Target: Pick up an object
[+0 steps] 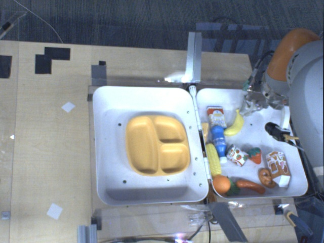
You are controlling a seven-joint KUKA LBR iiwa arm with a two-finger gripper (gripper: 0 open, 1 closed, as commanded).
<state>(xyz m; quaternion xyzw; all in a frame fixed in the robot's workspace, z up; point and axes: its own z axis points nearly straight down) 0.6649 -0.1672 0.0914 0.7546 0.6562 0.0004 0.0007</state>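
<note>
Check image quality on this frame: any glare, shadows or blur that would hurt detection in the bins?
Camera view: glare blows out the metal bracket between the bins' far edges; soft shadow along the left bin near wall; yellow tray evenly lit; toys in the right bin are sharp enough; the tool area is cluttered, fingers unclear.

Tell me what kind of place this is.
Probably a robotics lab bench set up for picking trials: a robot arm reaches over two white bins, one holding toy food such as a banana, the other a yellow divided tray.
</note>
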